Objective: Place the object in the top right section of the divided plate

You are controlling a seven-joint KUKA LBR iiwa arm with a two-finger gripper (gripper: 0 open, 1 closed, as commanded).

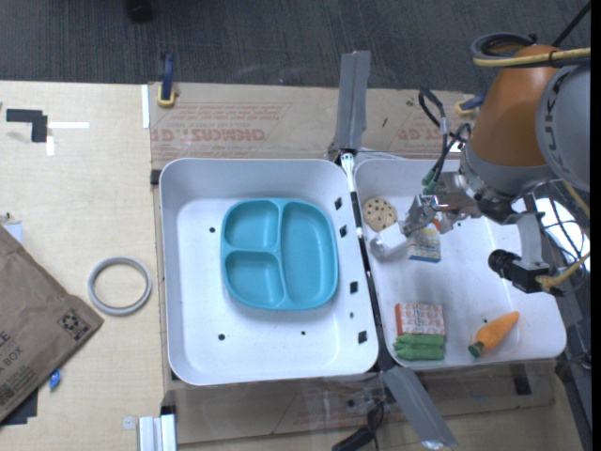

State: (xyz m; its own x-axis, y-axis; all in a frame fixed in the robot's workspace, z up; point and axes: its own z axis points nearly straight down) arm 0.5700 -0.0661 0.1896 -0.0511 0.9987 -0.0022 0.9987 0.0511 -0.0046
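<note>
Claw (420, 219) beside carton (425, 244); label unreadable; plate (280, 253) unmarked.

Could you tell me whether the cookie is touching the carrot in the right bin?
Apart. The camera view shows the cookie near the right bin's upper left corner and the carrot near its lower right, with bare white floor between them.

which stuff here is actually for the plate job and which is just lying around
For the job:
- blue divided plate in the left bin
- gripper over the right bin
- small carton under the gripper, probably the object

Lying about:
- cookie
- carrot
- snack box
- green item
- tape ring
- brown bag
</note>
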